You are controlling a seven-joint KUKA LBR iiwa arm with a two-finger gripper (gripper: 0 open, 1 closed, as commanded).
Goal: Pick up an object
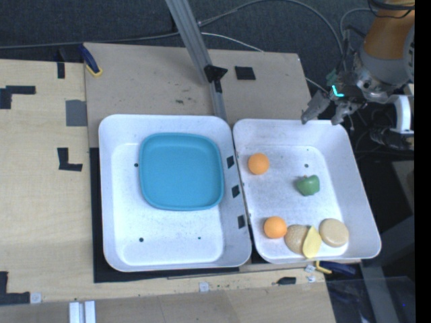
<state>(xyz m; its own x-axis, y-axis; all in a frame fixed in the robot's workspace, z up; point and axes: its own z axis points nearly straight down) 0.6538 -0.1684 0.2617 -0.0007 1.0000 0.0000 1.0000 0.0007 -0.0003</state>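
From the camera view, two white bins are seen side by side on the table. The left bin is occupied by a blue square plate, laid flat. In the right bin, an orange ball is spotted near the upper left, well apart from a green pepper-like piece towards the middle right. Along the near edge a second orange ball is found, just beside a tan round piece, a yellow banana-like piece and a beige round piece, the last three clustered and touching. The claw is held above the right bin's far right corner, its dark fingers spread apart, nothing pinched between them. The arm's orange band is seen at upper right.
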